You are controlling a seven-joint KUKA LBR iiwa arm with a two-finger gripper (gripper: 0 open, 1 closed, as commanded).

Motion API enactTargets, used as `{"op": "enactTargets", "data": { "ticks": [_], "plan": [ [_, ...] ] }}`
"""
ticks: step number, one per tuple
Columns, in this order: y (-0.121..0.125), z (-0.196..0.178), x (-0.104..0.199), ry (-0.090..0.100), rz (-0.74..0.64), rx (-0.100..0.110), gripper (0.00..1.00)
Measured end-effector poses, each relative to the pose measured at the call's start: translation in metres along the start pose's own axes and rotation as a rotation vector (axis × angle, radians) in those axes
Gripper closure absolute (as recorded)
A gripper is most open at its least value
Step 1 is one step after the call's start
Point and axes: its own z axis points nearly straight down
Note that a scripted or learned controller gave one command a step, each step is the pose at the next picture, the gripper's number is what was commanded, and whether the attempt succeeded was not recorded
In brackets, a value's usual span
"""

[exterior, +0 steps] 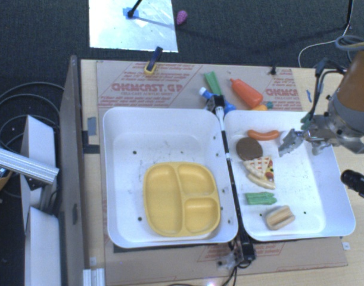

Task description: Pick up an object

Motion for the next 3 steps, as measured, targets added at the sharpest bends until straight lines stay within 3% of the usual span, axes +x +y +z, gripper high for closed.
{"op": "enactTargets", "data": {
  "ticks": [1, 2, 3],
  "plan": [
    [0.058, 0.096, 0.020, 0.001, -0.005, 0.004, 0.00],
    [0.091, 0.189, 0.015, 0.003, -0.001, -0.003, 0.00],
    [0.135, 0.186, -0.016, 0.015, 0.005, 0.032, 0.00]
  ]
}}
